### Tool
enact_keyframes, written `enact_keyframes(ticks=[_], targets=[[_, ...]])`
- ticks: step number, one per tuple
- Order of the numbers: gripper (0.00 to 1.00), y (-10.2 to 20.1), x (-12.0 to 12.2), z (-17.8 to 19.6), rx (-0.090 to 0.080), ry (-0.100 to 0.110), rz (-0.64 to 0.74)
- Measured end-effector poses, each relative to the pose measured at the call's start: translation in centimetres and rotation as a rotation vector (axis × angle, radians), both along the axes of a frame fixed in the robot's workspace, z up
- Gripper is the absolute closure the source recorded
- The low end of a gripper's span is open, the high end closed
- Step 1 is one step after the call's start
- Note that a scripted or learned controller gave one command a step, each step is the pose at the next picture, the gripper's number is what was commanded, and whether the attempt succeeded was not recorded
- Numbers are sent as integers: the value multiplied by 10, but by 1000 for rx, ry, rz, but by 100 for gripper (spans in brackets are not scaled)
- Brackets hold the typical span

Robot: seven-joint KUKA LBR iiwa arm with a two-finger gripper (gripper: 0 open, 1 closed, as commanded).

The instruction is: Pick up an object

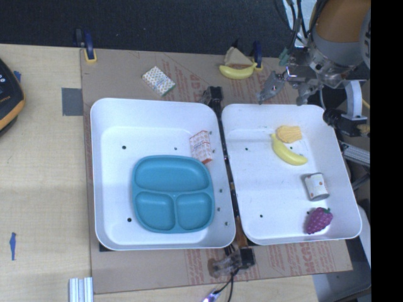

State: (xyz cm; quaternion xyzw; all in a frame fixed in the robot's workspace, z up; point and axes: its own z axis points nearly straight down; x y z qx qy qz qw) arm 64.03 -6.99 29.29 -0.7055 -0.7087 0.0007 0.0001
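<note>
My hand [286, 88] hovers open, empty, past the right bin's [334, 231] far edge; banana [288, 152] looks light, smooth: I'd grip mid-body.

A checkered packet [158, 80] lies on the cardboard mat [126, 74].

place: robotics lab | evidence: clamped cardboard bench [189, 74], twin white bins [101, 168], toy food

In the right bin, below and just left of the gripper [286, 92], a yellow banana [288, 151] lies slantwise touching a yellow corn piece [289, 133]. Farther below lie a small grey can [315, 185] and purple grapes [318, 219].
</note>
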Motion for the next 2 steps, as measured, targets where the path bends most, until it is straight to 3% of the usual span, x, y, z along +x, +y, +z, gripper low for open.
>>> enact_keyframes(ticks=[1,2], targets=[[0,-40,15,-84,0,5,-2],[0,-67,-10,-85,1,3,-1]])
